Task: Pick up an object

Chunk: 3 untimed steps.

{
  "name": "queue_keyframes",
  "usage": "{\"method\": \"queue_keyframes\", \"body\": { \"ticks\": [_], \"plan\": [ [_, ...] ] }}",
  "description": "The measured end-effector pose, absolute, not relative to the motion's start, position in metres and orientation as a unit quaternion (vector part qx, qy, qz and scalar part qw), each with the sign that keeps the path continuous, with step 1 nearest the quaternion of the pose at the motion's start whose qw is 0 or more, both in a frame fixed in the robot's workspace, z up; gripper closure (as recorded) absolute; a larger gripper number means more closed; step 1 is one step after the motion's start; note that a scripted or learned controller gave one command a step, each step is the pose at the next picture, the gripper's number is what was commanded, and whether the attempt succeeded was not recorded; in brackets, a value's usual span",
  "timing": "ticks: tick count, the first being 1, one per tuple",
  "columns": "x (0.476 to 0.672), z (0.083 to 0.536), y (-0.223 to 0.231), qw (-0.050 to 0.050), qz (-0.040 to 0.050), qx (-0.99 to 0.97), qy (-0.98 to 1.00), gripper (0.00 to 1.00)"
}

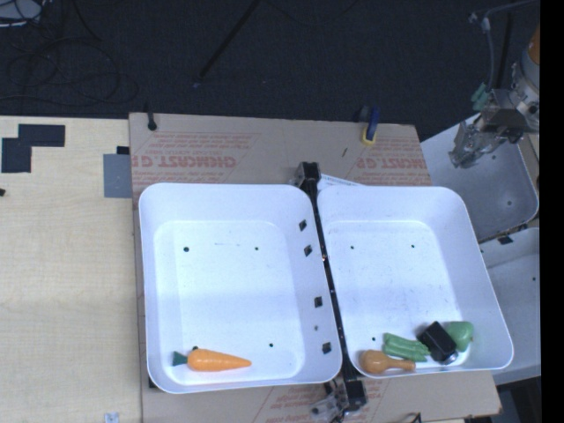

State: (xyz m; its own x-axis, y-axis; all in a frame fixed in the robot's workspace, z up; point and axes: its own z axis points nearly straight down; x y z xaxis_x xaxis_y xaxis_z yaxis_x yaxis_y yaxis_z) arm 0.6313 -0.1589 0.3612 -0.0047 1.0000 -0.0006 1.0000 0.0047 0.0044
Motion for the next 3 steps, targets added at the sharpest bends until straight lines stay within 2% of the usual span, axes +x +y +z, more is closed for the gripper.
{"method": "queue_keyframes", "body": {
  "ticks": [1, 2, 3],
  "plan": [
    [0.624, 0.363, -0.112, -0.002, -0.0004, 0.706, 0.708, 1.0],
    [0.644, 0.316, -0.145, -0.002, -0.0026, 0.708, 0.706, 1.0],
    [0.639, 0.307, -0.189, -0.001, -0.0018, 0.708, 0.706, 1.0]
  ]
}}
